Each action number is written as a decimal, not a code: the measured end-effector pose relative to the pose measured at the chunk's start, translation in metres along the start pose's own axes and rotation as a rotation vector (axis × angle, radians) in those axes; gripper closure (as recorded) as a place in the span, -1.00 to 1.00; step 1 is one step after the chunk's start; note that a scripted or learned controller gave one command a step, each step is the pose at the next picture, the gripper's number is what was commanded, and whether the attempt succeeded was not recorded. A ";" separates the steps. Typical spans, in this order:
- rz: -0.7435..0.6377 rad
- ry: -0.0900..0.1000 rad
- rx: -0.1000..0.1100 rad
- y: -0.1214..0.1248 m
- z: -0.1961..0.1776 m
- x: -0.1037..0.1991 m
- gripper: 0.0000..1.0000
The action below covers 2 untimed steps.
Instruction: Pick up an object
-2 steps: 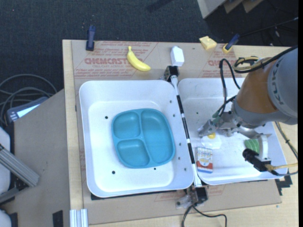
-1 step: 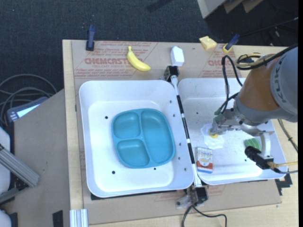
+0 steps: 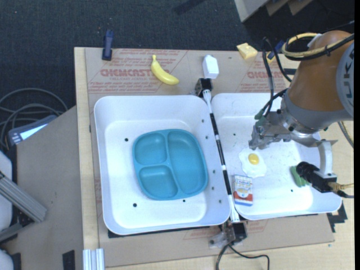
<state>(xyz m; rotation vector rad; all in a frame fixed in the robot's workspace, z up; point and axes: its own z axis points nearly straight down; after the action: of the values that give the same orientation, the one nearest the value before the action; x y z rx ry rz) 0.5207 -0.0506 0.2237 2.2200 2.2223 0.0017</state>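
Note:
The right bin (image 3: 315, 204) holds a toy fried egg (image 3: 253, 163), white with a yellow yolk, near its left side. A small red, white and blue carton (image 3: 243, 189) lies just below the egg. A green object (image 3: 297, 175) lies toward the bin's right, partly behind a black part of the arm. My gripper (image 3: 257, 141) hangs over the right bin, just above the egg and slightly to the far side of it. Nothing shows in it.
The left bin (image 3: 112, 151) holds a blue divided plate (image 3: 169, 163). Behind the bins, on the cardboard, lie a yellow banana (image 3: 163, 72), a white block (image 3: 211, 66), a yellow wedge (image 3: 246, 51) and a blue item (image 3: 107, 44). The arm's orange and grey body (image 3: 320, 83) covers the right bin's far corner.

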 end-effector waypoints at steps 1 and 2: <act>0.000 0.000 0.001 0.000 0.000 0.000 -1.00; 0.002 -0.002 0.001 0.049 0.069 -0.080 -1.00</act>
<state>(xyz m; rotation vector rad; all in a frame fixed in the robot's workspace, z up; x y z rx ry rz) 0.5694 -0.1300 0.1546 2.2210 2.2199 -0.0013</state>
